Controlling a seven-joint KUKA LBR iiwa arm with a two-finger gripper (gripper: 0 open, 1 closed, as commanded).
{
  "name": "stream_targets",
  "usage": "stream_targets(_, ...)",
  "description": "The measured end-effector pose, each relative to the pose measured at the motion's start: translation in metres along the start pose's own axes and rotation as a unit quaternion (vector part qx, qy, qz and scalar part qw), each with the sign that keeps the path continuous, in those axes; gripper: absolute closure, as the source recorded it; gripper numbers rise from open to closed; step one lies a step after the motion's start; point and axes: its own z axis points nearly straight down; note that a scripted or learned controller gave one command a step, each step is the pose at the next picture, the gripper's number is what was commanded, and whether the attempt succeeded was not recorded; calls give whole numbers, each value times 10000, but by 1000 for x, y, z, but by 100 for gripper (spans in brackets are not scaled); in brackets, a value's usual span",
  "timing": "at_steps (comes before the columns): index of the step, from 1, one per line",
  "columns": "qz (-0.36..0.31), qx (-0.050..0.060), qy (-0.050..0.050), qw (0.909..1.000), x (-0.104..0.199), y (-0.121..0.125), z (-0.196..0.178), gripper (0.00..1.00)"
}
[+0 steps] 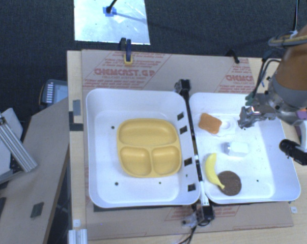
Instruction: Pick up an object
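We log the gripper [248, 117] at the right of the frame, over the upper part of the right bin [283, 187], hanging off the grey arm with its orange band near the top right corner. At this resolution we cannot tell how the claw stands, and nothing is visibly held by it, so we record no grasp.

Candidate objects all lie in the right bin. An orange block [210, 123] sits in its upper left area, near the divider between the bins. A small white piece [236, 148] lies near the bin's middle, just below and slightly left of the gripper. A banana [212, 170] lies lower left, its lower end touching or just beside a brown round disc [229, 182]; we cannot tell which.

The left bin [100, 136] holds a yellow compartment tray [148, 146], roughly centred.

Progress, as we judge it: the pick is not yet done. The gripper is positioned above the bin, close to the white piece and the orange block, but every object rests on the bin floor. Remaining: descend onto one object, close on it, lift it clear. Which object is targeted we cannot say; the white piece looks nearest.
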Motion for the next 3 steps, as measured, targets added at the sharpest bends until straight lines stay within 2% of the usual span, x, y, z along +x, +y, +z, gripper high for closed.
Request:
stream_targets(2, -33, 17, 16, 10000, 117, 13, -2, 100)
stream_targets(3, -33, 20, 14, 10000, 178, 19, 13, 100)
